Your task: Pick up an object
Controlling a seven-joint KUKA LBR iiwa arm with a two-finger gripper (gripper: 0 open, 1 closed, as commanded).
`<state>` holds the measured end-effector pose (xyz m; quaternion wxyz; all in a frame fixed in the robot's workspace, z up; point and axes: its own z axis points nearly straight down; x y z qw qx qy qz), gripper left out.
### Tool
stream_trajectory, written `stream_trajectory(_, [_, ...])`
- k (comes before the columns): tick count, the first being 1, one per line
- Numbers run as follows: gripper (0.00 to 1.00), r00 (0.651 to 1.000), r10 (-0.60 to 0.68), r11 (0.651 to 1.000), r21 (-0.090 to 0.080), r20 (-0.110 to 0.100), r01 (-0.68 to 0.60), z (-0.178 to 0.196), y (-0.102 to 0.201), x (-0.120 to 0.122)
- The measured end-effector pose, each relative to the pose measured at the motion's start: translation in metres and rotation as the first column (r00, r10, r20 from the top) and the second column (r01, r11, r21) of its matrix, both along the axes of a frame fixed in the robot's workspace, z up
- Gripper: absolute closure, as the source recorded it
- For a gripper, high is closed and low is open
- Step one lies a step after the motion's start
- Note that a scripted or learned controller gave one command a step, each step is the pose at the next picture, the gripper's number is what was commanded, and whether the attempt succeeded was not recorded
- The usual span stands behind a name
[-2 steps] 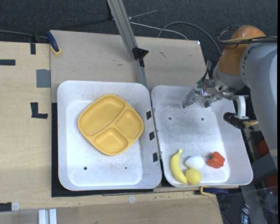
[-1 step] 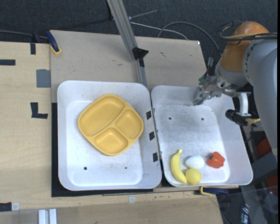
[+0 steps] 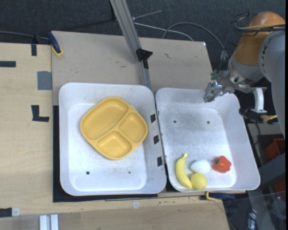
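here the fingers (image 3: 210, 96), whose state i cannot tell, hang over the right bin's (image 3: 232, 123) far edge.

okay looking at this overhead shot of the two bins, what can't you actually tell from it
- Gripper, camera view: too small and blurred, above the far rim of the right bin, to tell how it is set.
- Arm: cut off by the picture's right edge, so its base is unseen.
- White egg-shaped item: too small to identify surely; it hides where the banana and the yellow round fruit meet it.
- Red item: too small to name.
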<state>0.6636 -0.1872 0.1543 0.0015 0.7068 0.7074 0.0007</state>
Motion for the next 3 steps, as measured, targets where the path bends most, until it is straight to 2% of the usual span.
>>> stream_trajectory(2, [1.00,1.000,0.001,1.000,-0.001,0.002,-0.001,0.100,-0.003,-0.006])
stream_trajectory(3, [1.00,1.000,0.006,1.000,0.003,-0.003,-0.006,0.104,0.048,-0.006])
